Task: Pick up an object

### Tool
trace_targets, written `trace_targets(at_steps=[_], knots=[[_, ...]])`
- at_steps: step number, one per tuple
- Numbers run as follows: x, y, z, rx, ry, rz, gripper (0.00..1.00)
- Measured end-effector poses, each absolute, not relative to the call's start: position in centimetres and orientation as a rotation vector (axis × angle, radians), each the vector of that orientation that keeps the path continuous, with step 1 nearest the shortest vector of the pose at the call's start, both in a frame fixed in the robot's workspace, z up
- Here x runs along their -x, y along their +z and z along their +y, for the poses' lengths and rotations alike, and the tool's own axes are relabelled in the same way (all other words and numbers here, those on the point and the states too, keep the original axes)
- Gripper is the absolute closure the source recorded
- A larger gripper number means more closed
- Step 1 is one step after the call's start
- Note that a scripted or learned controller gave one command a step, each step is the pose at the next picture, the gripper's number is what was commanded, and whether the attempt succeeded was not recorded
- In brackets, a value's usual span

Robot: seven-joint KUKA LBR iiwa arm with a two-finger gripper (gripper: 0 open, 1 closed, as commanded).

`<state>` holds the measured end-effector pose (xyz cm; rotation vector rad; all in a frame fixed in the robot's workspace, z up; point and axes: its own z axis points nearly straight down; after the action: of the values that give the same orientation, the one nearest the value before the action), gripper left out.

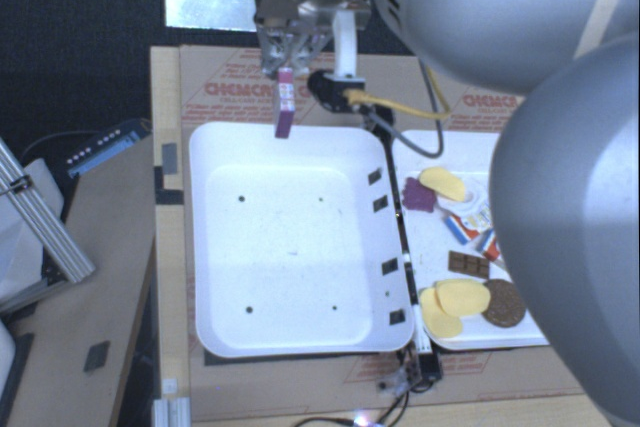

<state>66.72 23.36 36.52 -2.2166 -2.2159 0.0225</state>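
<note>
The bulky grey arm with its orange band (pixel 480 5) is filling the upper right of the view and is reaching over the far edge of the bench. The wide shallow white left bin (pixel 215 215) is lying under it on brown printed cardboard (pixel 240 80), and the white right bin (pixel 475 150) is sitting just beside it, partly hidden by the arm. The metal two-finger gripper (pixel 284 70) is hanging above the left bin's far rim, its jaws pinching the top of a slim purple and white stick-shaped object (pixel 285 107) that is dangling upright. In the right bin, yellow rounded pieces (pixel 455 300), a brown round biscuit (pixel 503 305), a brown chocolate bar (pixel 467 264) and a small purple block (pixel 418 198) are lying close together.
</note>
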Motion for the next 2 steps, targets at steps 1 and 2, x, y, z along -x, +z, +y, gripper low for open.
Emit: trace_targets(at_steps=[1, 2], knots=[[-61.9, 51.5, 23.5, 2.219, -0.027, -2.233, 1.0], [-58.3, 36.2, 23.4, 2.214, 0.022, -2.218, 1.0]])
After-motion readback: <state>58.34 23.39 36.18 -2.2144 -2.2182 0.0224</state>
